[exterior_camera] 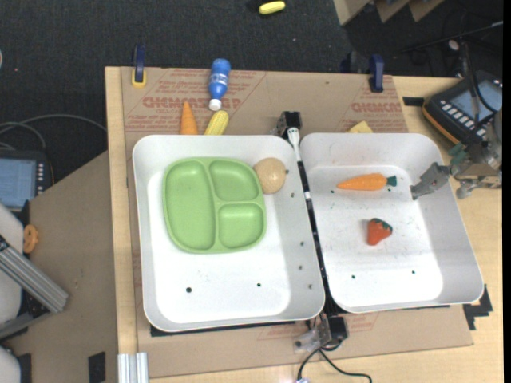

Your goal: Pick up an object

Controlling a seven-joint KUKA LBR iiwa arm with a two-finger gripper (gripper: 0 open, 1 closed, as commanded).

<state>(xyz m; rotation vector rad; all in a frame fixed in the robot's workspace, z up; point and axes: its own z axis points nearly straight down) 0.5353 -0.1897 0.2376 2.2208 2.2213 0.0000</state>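
Observation:
In the right bin (447,282) lie an orange carrot (366,183) with a green top, near the far side, and a small red strawberry-like piece (378,231) at mid-bin. The left bin (223,294) holds a green divided plate (214,204) with a beige round object (271,174) touching its far right corner. My gripper (427,182) hangs at the right bin's far right rim, just right of the carrot's green top and apart from it. Nothing shows in its grasp.
Behind the left bin on the cardboard lie a blue-and-white bottle (219,82), a corn cob (216,122) and a second small carrot (188,120). A yellow piece (361,128) sits behind the right bin. A black divider clip (290,123) stands between the bins.

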